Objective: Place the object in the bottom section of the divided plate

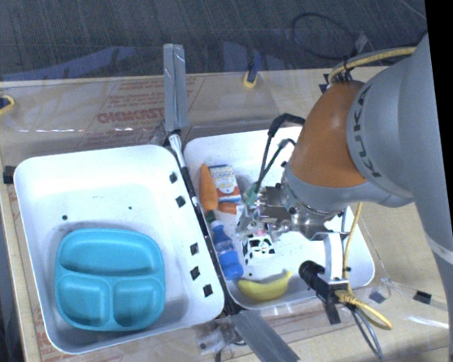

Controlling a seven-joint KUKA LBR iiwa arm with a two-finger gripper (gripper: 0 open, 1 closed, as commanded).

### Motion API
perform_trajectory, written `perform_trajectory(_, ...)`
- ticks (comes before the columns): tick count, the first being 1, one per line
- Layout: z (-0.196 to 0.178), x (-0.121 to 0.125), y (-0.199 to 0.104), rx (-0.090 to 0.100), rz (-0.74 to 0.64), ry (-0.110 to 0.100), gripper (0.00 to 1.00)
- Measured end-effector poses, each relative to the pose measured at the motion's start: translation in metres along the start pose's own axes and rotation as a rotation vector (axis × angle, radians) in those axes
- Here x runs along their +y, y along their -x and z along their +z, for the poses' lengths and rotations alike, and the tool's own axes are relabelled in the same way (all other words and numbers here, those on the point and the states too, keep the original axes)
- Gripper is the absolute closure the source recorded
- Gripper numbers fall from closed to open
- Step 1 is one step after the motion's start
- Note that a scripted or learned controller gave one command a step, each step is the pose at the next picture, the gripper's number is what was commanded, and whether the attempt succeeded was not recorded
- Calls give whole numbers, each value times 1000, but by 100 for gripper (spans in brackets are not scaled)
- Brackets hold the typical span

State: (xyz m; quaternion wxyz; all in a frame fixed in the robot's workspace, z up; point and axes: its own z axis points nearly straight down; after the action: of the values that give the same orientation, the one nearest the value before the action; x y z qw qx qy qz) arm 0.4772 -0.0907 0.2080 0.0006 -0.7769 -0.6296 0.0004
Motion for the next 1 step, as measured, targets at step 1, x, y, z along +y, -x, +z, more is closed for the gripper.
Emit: perform_trajectory(1,-51,63,-93,0,3,-1,100)
